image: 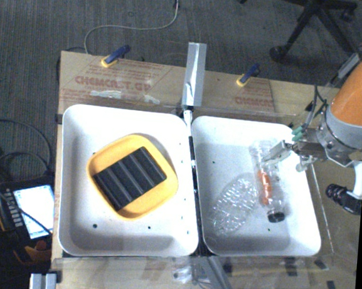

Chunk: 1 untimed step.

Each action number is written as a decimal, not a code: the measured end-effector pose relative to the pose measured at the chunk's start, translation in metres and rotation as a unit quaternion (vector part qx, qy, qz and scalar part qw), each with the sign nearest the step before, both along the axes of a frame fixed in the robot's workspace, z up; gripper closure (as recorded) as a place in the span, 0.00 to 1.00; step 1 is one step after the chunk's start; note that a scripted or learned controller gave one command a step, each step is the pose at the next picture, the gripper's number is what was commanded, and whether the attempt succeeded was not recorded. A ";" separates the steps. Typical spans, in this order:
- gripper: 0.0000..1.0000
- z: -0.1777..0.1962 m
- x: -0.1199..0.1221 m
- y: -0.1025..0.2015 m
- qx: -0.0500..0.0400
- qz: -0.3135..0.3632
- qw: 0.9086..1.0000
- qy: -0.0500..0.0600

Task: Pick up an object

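Tool (280,152) hanging over the right bin (298,239), its grip too blurry to tell, clear bottle (267,183) lying below, yellow and black tray (133,175) sitting in the left bin (73,226)

The bench (167,83) bears the left bin (75,163) and right bin (300,226) side by side.

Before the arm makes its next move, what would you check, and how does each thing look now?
1. Something to pick: ok. A clear bottle lies in the right bin, clear crinkled plastic beside it.
2. Gripper near a target: ok, it sits over the bottle's upper end.
3. Fingers open or shut: cannot tell.
4. Bottle actually held: cannot tell; it looks to be lying on the bin floor.
5. Other option: ok. A yellow and black block lies alone in the left bin.
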State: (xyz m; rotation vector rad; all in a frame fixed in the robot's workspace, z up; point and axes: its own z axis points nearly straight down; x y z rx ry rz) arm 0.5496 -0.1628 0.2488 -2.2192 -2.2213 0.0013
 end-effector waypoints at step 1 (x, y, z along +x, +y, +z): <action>0.00 -0.089 0.009 -0.035 0.000 -0.006 1.000 0.000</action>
